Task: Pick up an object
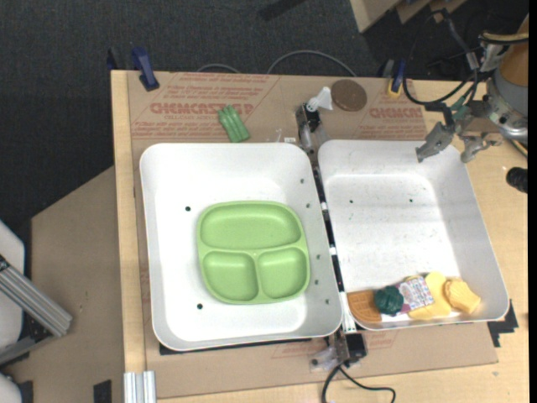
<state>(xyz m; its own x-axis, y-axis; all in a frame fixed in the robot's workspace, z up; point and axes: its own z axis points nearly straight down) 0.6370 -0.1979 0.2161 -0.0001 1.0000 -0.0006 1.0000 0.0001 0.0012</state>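
Observation:
My gripper point(453, 143) hangs over the far right rim of the right bin point(403, 217), its two grey fingers spread apart with nothing between them. A cluster of small objects lies along the near edge of that bin: an orange-brown flat piece point(362, 306), a dark green toy point(388, 300), a small patterned packet point(416, 291), a yellow piece point(433, 302) and a tan round one point(461, 295). The gripper is far from them, at the opposite end of the bin.
The left bin point(168, 225) holds a green divided tray point(252, 250). On the cardboard behind the bins lie a green clip point(234, 124) and a brown disc point(348, 96). Blue clamps point(144, 68) hold the board's far edge.

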